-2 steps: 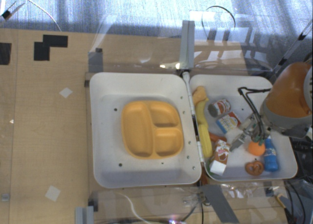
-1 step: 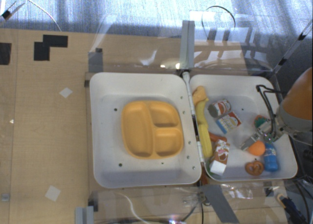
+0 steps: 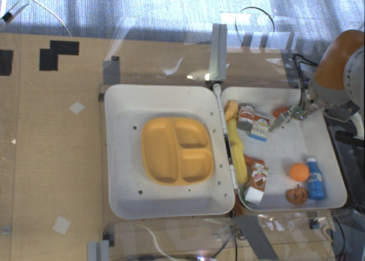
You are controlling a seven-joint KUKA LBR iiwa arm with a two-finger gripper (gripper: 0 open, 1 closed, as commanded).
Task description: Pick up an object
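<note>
my jaws [image 3: 279,122] hung low in the right bin [image 3: 336,194], just beside a small carton [image 3: 259,128]. i couldn't tell how far apart they stood. an orange ball [image 3: 299,171] lay well apart.

Tool [image 3: 278,122] hangs over right bin [image 3: 331,157] beside small carton [image 3: 259,128]

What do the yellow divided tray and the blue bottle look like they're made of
The yellow divided tray looks like moulded plastic, matte with soft rounded compartment edges. The blue bottle also seems plastic, slightly glossy, with a white cap; too small to be sure.
</note>
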